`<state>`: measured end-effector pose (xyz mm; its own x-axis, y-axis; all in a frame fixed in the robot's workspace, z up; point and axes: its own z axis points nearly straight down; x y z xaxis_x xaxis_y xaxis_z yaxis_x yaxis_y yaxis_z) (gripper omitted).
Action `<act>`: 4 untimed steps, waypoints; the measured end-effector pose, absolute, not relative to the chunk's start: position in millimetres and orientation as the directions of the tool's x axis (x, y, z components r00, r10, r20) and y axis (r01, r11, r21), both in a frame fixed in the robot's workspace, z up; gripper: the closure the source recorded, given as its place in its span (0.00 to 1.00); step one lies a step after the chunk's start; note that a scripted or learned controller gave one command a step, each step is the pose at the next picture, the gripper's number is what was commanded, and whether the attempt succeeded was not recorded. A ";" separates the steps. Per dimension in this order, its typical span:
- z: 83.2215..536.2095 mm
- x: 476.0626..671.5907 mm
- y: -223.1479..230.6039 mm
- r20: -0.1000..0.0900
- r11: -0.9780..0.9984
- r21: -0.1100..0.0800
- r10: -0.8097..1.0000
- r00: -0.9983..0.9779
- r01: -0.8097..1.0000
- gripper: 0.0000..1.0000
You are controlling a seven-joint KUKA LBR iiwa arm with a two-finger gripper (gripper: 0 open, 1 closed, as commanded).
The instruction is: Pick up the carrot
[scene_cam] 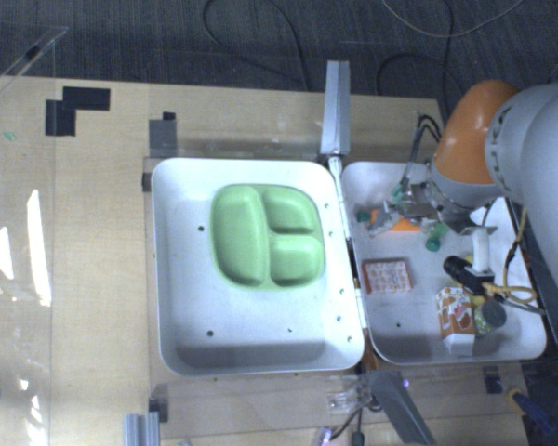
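Orange carrot (pixel 405 223) lying in right bin (pixel 418 337), near its upper-left corner, just beneath lowered tool (pixel 411 204). Grip state impossible to tell, maybe touching carrot. Green divided tray (pixel 266 233) in left bin (pixel 181 277).

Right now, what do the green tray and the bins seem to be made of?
Green tray: probably moulded plastic, matte, with soft rounded compartments and an even colour. Bins: likely smooth white plastic, slightly glossy, with rounded corners and faint highlights; painted metal cannot be excluded.
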<state>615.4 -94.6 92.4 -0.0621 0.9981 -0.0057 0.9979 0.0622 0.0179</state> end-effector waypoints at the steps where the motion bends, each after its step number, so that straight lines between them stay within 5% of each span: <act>1: 101.6 616.1 -90.7 0.000 0.067 0.018 0.998 -0.067 0.998 1.00; 2: 101.5 616.1 -90.7 0.000 0.067 0.018 0.998 -0.067 0.998 0.00; 3: 87.1 662.4 -94.4 -0.002 0.086 0.008 0.996 -0.086 0.996 0.00; 4: 87.1 662.4 -94.4 -0.001 0.086 0.007 0.996 -0.086 0.996 0.00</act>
